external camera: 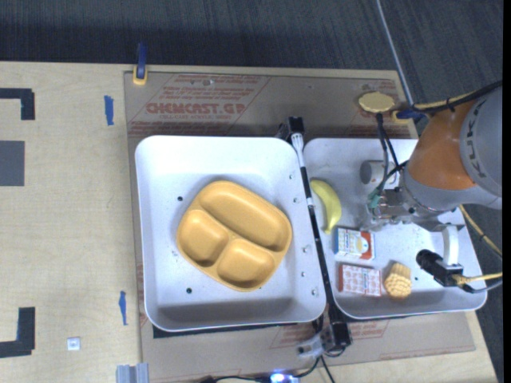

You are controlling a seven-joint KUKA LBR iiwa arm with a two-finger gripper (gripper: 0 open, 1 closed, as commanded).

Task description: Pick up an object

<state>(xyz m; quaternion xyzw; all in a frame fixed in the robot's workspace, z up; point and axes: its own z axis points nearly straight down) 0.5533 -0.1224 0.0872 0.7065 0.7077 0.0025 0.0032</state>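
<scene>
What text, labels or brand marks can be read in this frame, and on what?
"CHEMCAST GP": red print on the brown board behind the bins; the smaller red lines around it are too blurred to read.
Letters on the arm's grey casing: partly cut off, unreadable.
Print on the two small red-and-white packets: too small to read.

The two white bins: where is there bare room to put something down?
Left bin: bare floor rings the yellow tray, widest along its left and front. Right bin: crowded; banana, two cartons, corn and the arm leave a bare strip at its back-left corner.
</scene>
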